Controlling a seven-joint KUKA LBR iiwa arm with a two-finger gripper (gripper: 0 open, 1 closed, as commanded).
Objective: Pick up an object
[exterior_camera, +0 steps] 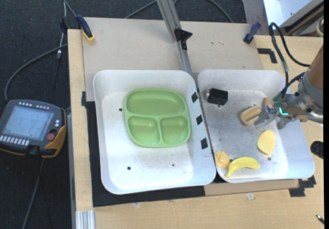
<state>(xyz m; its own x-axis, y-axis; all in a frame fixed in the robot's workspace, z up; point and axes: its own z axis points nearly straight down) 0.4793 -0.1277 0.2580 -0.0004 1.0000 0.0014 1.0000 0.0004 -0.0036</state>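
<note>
The gripper (268,112) sits low in the right bin (234,80), and I cannot tell how it is set. A tan bread roll (250,115) lies right beside it, touching or almost touching. Just below the gripper is a yellow slice (266,142), and farther below is a banana (243,165). A black block (217,96) lies farther off. The green tray (157,117) rests in the left bin (113,171), well apart.
</note>
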